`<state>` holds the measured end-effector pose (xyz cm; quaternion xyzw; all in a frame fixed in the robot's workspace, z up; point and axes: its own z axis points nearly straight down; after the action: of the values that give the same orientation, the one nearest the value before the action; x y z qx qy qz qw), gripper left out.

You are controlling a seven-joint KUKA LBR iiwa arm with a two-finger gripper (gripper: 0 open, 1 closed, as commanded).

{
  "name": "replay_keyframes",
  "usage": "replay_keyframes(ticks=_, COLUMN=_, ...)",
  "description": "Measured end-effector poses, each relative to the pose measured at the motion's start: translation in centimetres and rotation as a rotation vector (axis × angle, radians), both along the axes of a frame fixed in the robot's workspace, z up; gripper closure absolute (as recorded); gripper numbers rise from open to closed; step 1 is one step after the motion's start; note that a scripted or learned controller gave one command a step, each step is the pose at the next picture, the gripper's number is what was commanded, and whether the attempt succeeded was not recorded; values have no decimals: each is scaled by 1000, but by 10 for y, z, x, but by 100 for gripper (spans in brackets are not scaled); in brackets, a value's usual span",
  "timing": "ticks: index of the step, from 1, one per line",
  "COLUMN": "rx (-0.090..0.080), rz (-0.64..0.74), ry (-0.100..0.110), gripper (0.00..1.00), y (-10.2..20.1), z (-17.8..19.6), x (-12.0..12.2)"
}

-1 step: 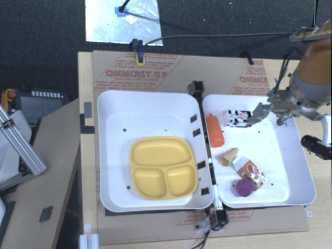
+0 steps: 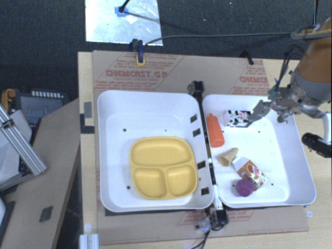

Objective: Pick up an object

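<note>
The hand [image 2: 258,113] hangs over the right bin [image 2: 290,154], its tip at the black-and-white carton [image 2: 237,118] — how far it is open I cannot tell. Left of the carton lies an orange bottle [image 2: 215,130]; nearer the camera, a cone [image 2: 228,156], a small box [image 2: 250,172], a purple ball [image 2: 244,188]. The yellow tray [image 2: 163,167] fills the left bin [image 2: 119,118].

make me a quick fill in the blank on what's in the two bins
The yellow tray lies in the ____ bin.
The tray has ____ compartments.
The orange bottle lies along the right bin's ____ edge.
The purple ball touches the small ____ beside it.

Missing words: left; three; left; carton
</note>
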<state>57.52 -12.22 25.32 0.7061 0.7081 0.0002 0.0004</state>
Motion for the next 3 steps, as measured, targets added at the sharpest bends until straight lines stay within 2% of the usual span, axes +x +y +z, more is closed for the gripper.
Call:
replay_keyframes(ticks=1, rx=1, rz=-2, ry=4, gripper=0, y=-3, z=-62, x=2)
replay_keyframes(ticks=3, rx=1, rz=-2, ry=4, gripper=0, y=-6, z=-163, x=0)
